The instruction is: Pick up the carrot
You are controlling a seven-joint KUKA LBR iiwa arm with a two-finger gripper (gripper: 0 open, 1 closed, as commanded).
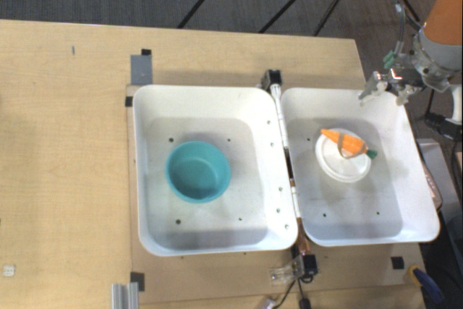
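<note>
The pale wooden bench (65, 155) lay broad beneath me, bearing the two shallow white plastic bins: the left bin (145, 155) and the right bin (405, 192), my landmark. In the left bin, well apart from my landmark's floor, sat a round teal bowl (199, 171). Inside the right bin, a little above its middle, rested a small round white plate (343, 163), and across that plate's upper part lay the small orange carrot (346, 142), its green stub pointing toward the bin's right wall. My gripper (387, 83) hung above the right bin's far right corner, well apart from the carrot; my fingers stood apart, holding nothing. I judged the carrot light, stiff and smooth, likely to roll, so I meant to pinch it across its thicker middle.
</note>
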